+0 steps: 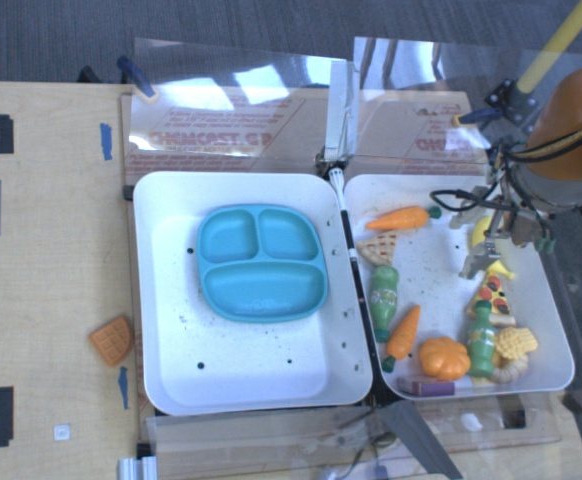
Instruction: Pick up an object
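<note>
Right of frame: the two-finger gripper (488, 253) hangs over the right-hand white plastic bin (561, 338), above toy foods; its opening cannot be told. A blue three-compartment plastic plate (262, 263) lies in the left-hand white bin (161, 298).

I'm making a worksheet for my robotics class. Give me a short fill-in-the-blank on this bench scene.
1. The blue plate lies in the ___ bin.
2. The plate has ___ compartments.
3. The pumpkin and two carrots are colored ___.
4. The gripper hovers over the ___ bin.

Missing words: left; three; orange; right
</note>
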Robot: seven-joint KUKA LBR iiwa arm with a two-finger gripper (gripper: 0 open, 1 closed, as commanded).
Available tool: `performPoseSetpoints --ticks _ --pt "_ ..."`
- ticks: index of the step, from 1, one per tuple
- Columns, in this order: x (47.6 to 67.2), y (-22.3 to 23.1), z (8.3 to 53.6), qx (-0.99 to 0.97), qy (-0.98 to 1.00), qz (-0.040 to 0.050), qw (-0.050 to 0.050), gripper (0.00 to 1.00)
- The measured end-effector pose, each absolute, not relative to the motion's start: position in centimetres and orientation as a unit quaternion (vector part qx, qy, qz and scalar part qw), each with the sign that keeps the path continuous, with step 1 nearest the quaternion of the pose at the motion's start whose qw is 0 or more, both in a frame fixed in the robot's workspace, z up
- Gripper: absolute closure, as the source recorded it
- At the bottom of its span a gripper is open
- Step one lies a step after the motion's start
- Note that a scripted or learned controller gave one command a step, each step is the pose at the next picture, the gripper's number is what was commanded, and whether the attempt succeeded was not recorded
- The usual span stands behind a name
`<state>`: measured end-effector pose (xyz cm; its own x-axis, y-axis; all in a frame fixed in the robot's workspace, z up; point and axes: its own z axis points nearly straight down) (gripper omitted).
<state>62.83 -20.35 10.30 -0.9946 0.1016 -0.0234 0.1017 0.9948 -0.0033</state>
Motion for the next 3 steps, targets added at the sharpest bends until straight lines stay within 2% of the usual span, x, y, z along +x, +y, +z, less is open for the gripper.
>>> performPoseSetpoints --ticks 1,2,3 --pt "63.9 -19.5 8.8 0.054 0.999 -0.0008 0.006 0.0" --pt "64.3 -19.6 10.4 0.053 0.998 -0.0026 0.014 1.0" --pt "64.3 -19.5 10.3 0.053 0.998 -0.0024 0.013 0.0"
